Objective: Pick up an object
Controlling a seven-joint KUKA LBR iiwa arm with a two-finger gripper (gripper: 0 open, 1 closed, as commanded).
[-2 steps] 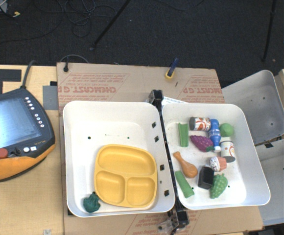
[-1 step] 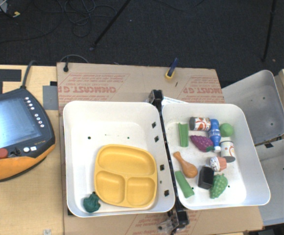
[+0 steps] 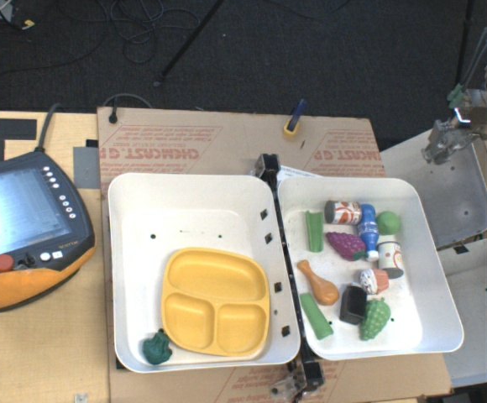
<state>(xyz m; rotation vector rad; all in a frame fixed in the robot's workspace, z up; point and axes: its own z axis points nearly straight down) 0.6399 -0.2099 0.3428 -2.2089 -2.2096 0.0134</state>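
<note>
The right bin (image 3: 428, 225) holds several small toys. Along its far side lie a green stick (image 3: 314, 230), a small can (image 3: 342, 212), a blue bottle (image 3: 368, 227) and a green ball (image 3: 389, 222). Purple grapes (image 3: 345, 243) and a white jar (image 3: 390, 255) sit just below them. Nearer the front are a tan drumstick (image 3: 319, 284), a small red and white piece (image 3: 369, 280), a black block (image 3: 353, 304), a bumpy green fruit (image 3: 375, 318) and a second green stick (image 3: 316, 316). The left bin (image 3: 143, 217) holds a yellow divided plate (image 3: 216, 300) and a dark green toy (image 3: 156, 348).
A teach pendant (image 3: 25, 225) with an orange edge lies on the bench left of the bins. Cardboard (image 3: 227, 145) lies under both bins, with a blue and yellow tool (image 3: 294, 122) on its far edge. A metal bracket (image 3: 447, 137) stands at the right.
</note>
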